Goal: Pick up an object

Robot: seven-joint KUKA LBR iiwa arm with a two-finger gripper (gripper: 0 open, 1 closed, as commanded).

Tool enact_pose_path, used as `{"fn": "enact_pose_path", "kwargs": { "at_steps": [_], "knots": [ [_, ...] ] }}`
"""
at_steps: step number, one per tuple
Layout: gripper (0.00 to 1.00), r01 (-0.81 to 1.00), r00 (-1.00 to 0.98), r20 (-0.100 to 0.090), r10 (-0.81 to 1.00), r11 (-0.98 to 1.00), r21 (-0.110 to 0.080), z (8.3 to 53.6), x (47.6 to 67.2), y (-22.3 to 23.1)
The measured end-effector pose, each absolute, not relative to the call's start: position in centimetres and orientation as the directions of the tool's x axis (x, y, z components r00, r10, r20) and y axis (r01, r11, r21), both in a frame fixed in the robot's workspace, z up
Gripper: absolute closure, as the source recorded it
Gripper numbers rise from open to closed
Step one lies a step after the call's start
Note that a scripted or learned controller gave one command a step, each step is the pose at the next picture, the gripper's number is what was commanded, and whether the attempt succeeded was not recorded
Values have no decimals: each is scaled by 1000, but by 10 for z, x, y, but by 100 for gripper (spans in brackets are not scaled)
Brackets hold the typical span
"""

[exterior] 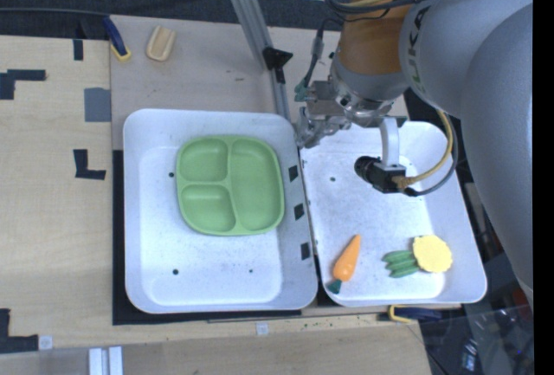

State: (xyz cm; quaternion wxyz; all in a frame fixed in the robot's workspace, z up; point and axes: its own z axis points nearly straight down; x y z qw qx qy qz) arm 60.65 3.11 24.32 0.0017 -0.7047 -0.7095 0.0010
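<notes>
Wooden desk [52, 209], two white bins. Arm's jaws [312, 132] low at right bin [450, 278] back-left corner, state unclear. Carrot [347, 258], corn [431, 253] near front edge, untouched. Green plate [230, 184] left bin [147, 278].

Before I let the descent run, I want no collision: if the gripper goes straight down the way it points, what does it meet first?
Probably the bare floor of the right bin near its upper-left corner, close to the rim. The gripper hangs there; depth is unclear.
</notes>
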Motion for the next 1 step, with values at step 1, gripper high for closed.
{"fn": "enact_pose_path", "kwargs": {
  "at_steps": [1],
  "knots": [
    [100,1000,-7,1,1000,7,-4,235,592,88]
  ]
}}
